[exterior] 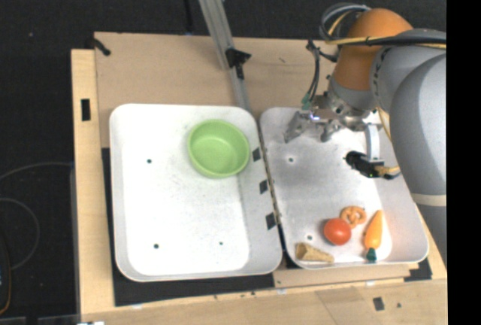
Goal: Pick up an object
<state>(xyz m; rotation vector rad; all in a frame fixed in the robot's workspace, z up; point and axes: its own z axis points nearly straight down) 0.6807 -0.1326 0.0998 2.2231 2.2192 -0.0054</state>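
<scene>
My gripper [308, 128] hangs over the far end of the right bin [316, 180], below the orange wrist band. Its two fingers [291, 131] are spread apart and point down with nothing between them. At the near end of that bin lie a red tomato [337, 231], an orange carrot [373, 230], a small brown pastry [352, 214] and a tan wedge [313, 253]. They are well away from the gripper. A green bowl [218, 148] stands upright in the left bin [150, 203], near its far right corner.
A slanted metal pole [214, 15] rises behind the bins, ending at a clamp near the bins' dividing edge. A black cable clip [364, 163] hangs from the arm over the right bin's right side. The wooden bench [150, 68] frames both bins.
</scene>
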